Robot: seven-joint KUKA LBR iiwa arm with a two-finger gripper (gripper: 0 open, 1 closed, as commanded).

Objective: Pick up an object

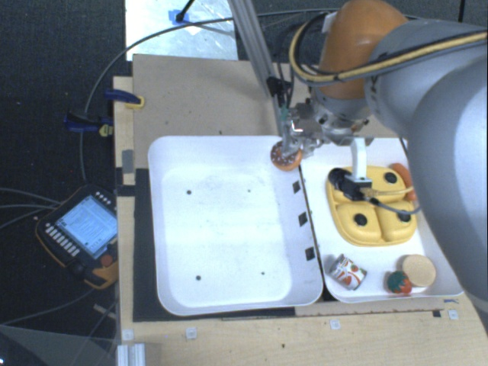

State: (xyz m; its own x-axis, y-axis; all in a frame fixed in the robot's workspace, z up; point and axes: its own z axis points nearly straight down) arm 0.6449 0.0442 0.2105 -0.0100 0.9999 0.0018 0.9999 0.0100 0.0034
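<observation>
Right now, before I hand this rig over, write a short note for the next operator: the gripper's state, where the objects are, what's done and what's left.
Gripper: low over the far end of the divide between the bins; open or shut cannot be told.
Small round brown thing: directly under the gripper, at the far right corner of the left bin. Whether it is gripped is unclear.
Right bin: yellow moulded piece, red-and-white can, tan disc, small green-and-red thing.
Done: the arm has reached an object.
Left: confirm the grasp and lift; probably retry if it slips.
</observation>
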